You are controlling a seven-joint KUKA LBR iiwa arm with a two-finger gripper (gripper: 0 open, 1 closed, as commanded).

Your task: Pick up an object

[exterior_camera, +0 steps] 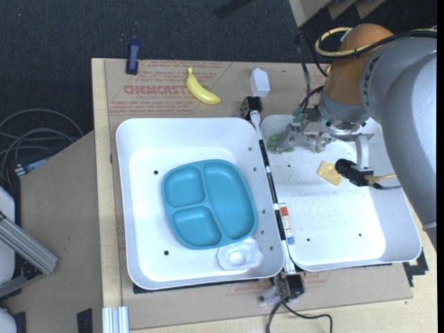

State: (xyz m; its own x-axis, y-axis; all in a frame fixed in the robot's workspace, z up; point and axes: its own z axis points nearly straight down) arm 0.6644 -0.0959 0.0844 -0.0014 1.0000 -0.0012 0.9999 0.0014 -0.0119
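- Two shallow white bins are shown side by side on a cardboard-covered bench [159, 82]: the left bin [132, 186] and the right bin [333, 227].
- The grey arm [406, 109] is seen entering from the right, with its orange band [354, 57] above the far end of the right bin.
- The gripper [305, 136] is held low over the far left corner of the right bin. Whether it is released or clenched cannot be told from this angle, and nothing is seen grasped in it.
- A small green object [279, 141] is located in that same corner, close to the bin wall. It lies just beside the gripper and possibly touches it, though the contact is not resolved.
- A tan block [329, 173] is found on the floor of the right bin, nearer the camera than the gripper and apart from the green object.
- A blue divided tray [207, 203], with three compartments, is laid in the middle of the left bin.
- A translucent white item [238, 257] is set against the tray's near right corner.
- Outside the bins, on the far part of the bench, a yellow banana [201, 89] and a small white object [260, 82] are placed; a small blue object [132, 55] is seen at the bench's far left edge.
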